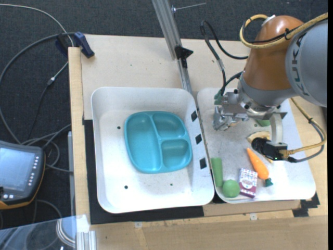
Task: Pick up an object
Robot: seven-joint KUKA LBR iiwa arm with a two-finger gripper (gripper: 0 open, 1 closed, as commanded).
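Step in hand: select and approach one object in the right bin [308, 187]. Nearest the camera, along that bin's 6 o'clock edge, lie a green ball [231, 187] and, just beside it at its 3 o'clock, a small pink box [248, 183]. I judge both poor first choices: the ball may roll away, and the box is crowded by its neighbours. One row farther, a green cylinder [216, 167] lies along the bin's 9 o'clock wall, its near end just beside the ball, and an orange carrot [258, 163] lies tilted at the cylinder's 3 o'clock, apart from it. Farther again, my pincer [222, 120] hovers over bare floor in the bin's 10 o'clock part; I cannot tell whether it is spread or pressed together. The cylinder, at my 6 o'clock, is the shortest reach, but the wall beside it leaves little room. The carrot, at my 4 o'clock, has open floor along most of its length, so I judge it the better target. Procedure: centre above its thick middle, turn the wrist so the closing line crosses its long axis, descend straight, close, lift, verify. Well apart at my 9 o'clock, the left bin [104, 139] holds a teal divided plate [156, 140], which I judge too broad to grip.
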